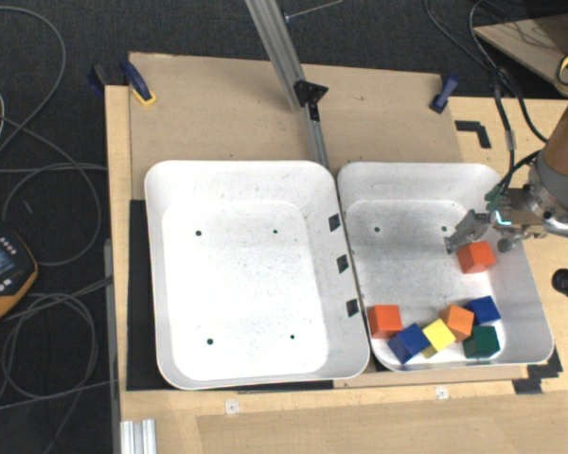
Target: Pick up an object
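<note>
My gripper (479, 238) hangs over the right part of the right bin (407, 218), reaching in from the right. Its two fingers stand apart, so it is open. An orange-red block (476, 257) lies just at and below the fingertips, with a small gap showing on each side of it. Whether the block rests on the bin floor or is touched by the fingers I cannot tell.
Several more blocks cluster at the right bin's front edge: orange (385, 320), blue (408, 340), yellow (438, 334), orange (460, 321), blue (484, 309) and dark green (482, 342). The left bin (237, 253) adjoins it. A metal pole (284, 55) rises behind.
</note>
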`<state>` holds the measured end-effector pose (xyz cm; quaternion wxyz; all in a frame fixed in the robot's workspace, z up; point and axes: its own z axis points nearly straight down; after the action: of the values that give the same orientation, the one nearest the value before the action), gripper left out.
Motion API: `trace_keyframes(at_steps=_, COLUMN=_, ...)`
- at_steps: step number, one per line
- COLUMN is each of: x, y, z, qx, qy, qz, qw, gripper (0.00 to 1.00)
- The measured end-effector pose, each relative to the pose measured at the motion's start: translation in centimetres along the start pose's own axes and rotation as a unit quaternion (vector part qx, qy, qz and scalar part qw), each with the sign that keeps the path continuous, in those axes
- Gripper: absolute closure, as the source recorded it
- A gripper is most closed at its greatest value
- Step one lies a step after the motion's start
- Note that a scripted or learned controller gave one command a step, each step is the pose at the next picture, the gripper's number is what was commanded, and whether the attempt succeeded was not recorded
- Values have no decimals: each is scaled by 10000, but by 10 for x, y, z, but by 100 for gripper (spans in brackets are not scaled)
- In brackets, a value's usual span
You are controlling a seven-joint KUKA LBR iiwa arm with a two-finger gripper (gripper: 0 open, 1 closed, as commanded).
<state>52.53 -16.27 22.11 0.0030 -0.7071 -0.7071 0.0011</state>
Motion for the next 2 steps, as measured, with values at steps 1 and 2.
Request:
trace_keyframes(at_steps=1, x=0, y=1, z=-2, qx=-23, qy=-5, qz=-1, qw=10000, gripper=0)
trace_keyframes(at_steps=2, x=-6, y=3, z=43, qx=0, qy=-2, qz=2, qw=10000, gripper=0)
